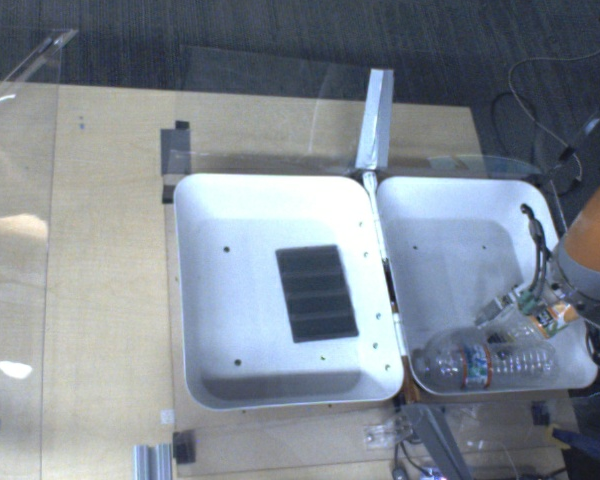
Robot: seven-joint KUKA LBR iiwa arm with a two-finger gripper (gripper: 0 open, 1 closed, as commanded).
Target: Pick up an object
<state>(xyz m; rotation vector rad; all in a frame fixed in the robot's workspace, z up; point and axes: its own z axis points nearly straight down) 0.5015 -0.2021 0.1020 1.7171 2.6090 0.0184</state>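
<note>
Camera view, left to right: you have the left bin point(205, 268) well to the gripper's left, holding one dark ribbed rectangular pad point(316, 292) lying flat near its middle, slightly turned. Nothing touches it.

Next, the right bin point(450, 228). A clear plastic bottle point(485, 361) lies on its side along the near wall, just below and to the left of the gripper. You can see through its body; a blue and red label band wraps it near the middle, and the ribbed end points right. It looks light, smooth and likely to roll.

At the far right, the gripper point(525, 303) hangs low over the bin's right part, with cabling and the orange band point(595, 238) behind it. Its tip sits just above the bottle; whether they touch is not clear. You cannot tell from this picture whether it is spread or clenched.

Progress, as a judgement: nothing is lifted. The bottle rests on the bin floor, so the grasp and lift remain to be done.
</note>
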